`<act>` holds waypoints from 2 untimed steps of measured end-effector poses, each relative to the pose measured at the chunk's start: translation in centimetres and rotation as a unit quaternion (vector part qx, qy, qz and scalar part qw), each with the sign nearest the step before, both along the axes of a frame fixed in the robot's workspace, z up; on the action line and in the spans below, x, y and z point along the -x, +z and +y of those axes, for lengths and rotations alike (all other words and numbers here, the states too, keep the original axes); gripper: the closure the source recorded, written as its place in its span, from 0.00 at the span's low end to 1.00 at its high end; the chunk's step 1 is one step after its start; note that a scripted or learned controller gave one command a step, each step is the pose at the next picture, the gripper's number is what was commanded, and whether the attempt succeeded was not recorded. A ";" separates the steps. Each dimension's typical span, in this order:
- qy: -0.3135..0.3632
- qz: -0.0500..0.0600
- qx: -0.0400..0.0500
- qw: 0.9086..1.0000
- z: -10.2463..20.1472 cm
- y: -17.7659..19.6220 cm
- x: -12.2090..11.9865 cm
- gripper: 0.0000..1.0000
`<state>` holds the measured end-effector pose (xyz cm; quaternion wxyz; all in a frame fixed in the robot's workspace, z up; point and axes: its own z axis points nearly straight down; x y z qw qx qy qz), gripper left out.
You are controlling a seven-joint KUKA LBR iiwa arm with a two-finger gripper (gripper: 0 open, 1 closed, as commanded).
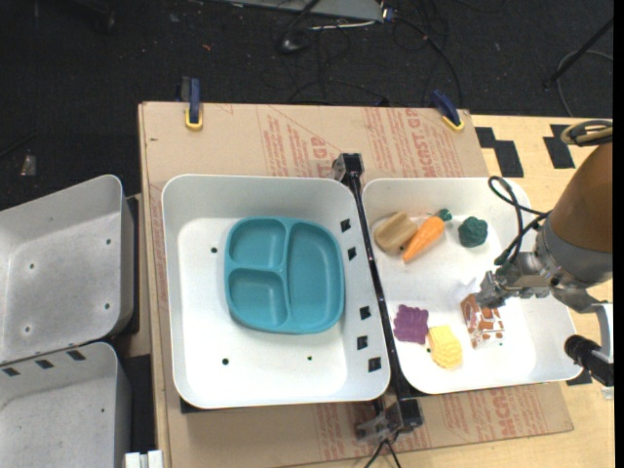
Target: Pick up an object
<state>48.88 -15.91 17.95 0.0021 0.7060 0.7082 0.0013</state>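
The brown-and-white block [482, 321], a small reddish piece with pale stripes, is lying in the right bin [546, 364], and my claw [490, 298] is sitting right over its upper end. From this slanted angle I am unable to tell how wide my claw is standing or whether it is gripping the block at all, since my own wrist is covering the spot. Nearest the camera in the same bin, a yellow corn cob [445, 346] is lying just beside a purple bunch of grapes [410, 324], both to the left of the block. Farther back, an orange carrot [424, 237] is leaning against a tan, bread-like piece [394, 231], with a dark green lump [473, 230] sitting near them toward the right. In the left bin [195, 359], a teal divided plate [285, 274] is resting alone. Both bins are sitting on a cardboard sheet [292, 135], which yellow-tipped clamps [193, 104] are pinning at the far edge.
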 end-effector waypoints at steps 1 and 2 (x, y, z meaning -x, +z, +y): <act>0.000 0.000 0.000 1.000 0.1 4.4 -0.7 1.00; 0.000 0.000 0.000 1.000 0.1 8.4 -0.9 1.00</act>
